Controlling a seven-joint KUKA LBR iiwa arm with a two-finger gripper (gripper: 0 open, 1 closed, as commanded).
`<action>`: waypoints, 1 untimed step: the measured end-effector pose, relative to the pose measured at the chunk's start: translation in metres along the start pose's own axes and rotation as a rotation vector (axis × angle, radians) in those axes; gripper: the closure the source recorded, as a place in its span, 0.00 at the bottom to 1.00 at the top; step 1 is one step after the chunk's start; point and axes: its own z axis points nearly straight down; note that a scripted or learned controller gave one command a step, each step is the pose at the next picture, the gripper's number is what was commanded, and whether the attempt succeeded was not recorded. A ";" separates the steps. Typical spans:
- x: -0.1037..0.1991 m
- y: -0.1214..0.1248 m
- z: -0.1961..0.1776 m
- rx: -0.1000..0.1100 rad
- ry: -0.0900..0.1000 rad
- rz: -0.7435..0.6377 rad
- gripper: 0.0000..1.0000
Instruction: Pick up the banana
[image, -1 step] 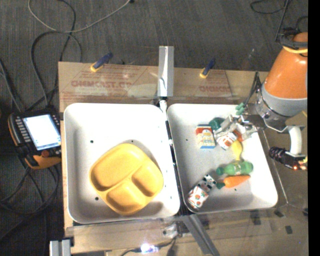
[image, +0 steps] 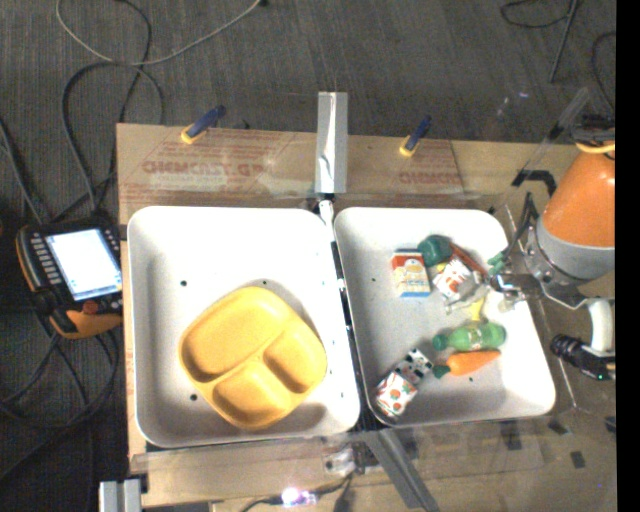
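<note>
yellow plastic fills much of the left bin (image: 160, 250): a three-part plate (image: 254, 355) lies there, towards the near side, with its two smaller hollows facing the front edge.

the right bin (image: 380, 300) holds the small things. a little carton (image: 411, 275) with a red and white front lies towards the far side, and just beside it on the right are a dark green round thing (image: 436, 248) and a red and white packet (image: 455, 279). the banana (image: 474, 304) looks to be the thin yellow strip near the bin's right side, between the packet and a green bottle (image: 474, 335) (it is small and partly covered, so its outline is hard to make out). an orange carrot (image: 470, 363) lies just in front of the bottle, touching or nearly touching it. a second small carton (image: 398, 389) with a red mark lies near the front left corner of that bin, with a small dark and white piece at its far end.

the gripper (image: 503, 279) hangs over the right rim of the right bin, close to the banana's right end, below the arm's orange band (image: 584, 200). whether it is released or clenched cannot be told from above.

a handheld screen (image: 80, 265) sits on the floor left of the bench, and two clamps (image: 203, 123) pin the cardboard at the back.
</note>
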 end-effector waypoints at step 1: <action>-0.033 0.035 0.094 -0.005 0.002 -0.108 0.00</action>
